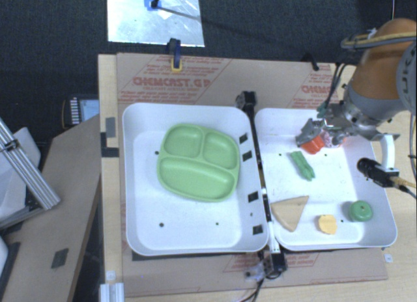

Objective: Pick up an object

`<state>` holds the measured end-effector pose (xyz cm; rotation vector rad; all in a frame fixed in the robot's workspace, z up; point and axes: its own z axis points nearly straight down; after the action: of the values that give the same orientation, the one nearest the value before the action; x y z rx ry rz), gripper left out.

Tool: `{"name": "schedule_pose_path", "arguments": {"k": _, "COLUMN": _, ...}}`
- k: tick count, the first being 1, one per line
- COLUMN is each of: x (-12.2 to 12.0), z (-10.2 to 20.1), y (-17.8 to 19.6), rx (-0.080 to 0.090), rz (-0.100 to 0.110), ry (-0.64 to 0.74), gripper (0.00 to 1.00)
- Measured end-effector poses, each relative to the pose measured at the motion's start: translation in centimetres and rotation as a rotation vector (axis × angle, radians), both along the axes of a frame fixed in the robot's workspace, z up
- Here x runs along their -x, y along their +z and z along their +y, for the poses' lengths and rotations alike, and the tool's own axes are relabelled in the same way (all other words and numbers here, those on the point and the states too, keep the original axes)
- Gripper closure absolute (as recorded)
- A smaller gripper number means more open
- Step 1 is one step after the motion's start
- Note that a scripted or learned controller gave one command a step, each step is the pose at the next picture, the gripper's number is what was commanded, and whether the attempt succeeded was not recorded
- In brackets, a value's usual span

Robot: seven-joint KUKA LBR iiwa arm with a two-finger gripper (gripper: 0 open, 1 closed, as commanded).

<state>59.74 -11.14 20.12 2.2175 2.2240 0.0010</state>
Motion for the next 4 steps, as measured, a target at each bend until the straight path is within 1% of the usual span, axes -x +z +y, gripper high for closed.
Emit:
{"name": "schedule_pose_path", "arguments": {"k": 1, "x": 0.0, "z": 0.3, "y": -4.2, "rx": 0.000, "rz": 0.002, "ry": -0.001, "gripper": 0.00}}
{"name": "schedule_pose_path", "arguments": {"k": 2, "x": -0.6, "z": 0.2, "y": -10.1, "rx": 0.000, "rz": 0.000, "ry": -0.001, "gripper": 0.00}}
{"name": "schedule_pose_path", "arguments": {"k": 3, "x": -0.6, "z": 0.2, "y": -11.7, "rx": 0.000, "rz": 0.001, "ry": -0.002, "gripper": 0.00}}
{"name": "schedule_pose_path", "arguments": {"k": 4, "x": -0.7, "z": 0.2, "y": -10.5, "rx": 0.000, "rz": -0.002, "ry": -0.001, "gripper": 1.00}}
